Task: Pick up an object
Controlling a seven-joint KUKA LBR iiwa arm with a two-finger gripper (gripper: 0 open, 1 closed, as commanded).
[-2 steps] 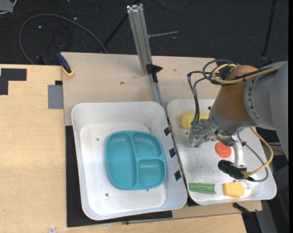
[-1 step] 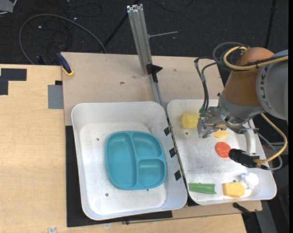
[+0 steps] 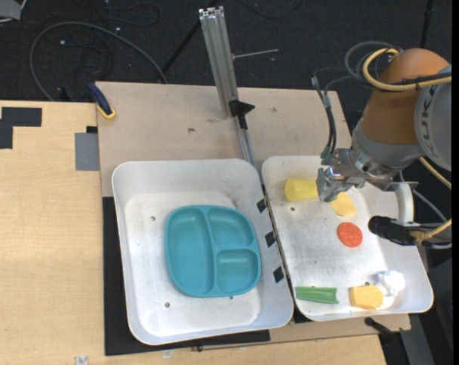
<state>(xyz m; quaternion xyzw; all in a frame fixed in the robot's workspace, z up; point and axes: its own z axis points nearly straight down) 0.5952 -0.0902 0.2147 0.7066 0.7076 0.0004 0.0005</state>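
Yellow block (image 3: 299, 189) lies at the far end of the right bin (image 3: 305, 280), touching the gripper (image 3: 330, 185); can't tell the gripper's state. Another yellow piece (image 3: 343, 205) sits just under the gripper, orange disc (image 3: 349, 235) near it. Green piece (image 3: 316, 295), yellow toy (image 3: 365, 297) and white object (image 3: 391, 282) sit along the near edge. Teal divided plate (image 3: 212, 249) fills the left bin (image 3: 138, 280). No readable writing anywhere.
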